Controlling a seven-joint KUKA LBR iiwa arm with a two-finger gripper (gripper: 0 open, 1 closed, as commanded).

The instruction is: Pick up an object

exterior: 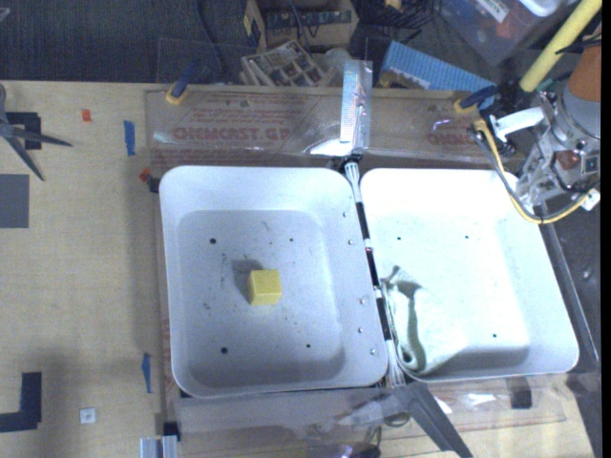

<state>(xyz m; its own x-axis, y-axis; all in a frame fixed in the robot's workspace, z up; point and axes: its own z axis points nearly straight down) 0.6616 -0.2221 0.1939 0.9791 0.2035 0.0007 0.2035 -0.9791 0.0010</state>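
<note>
In the camera view a small yellow block (265, 287) lies flat near the middle of the left bin (191, 198), roughly cubic with no clear long axis, its edges slightly turned against the bin walls. The tool (558, 175) hangs over the right bin's (477, 256) far right corner; its state cannot be told.

Two white bins, the left bin (191, 208) touching the right bin (535, 284), sit on a wooden bench (76, 256).
</note>
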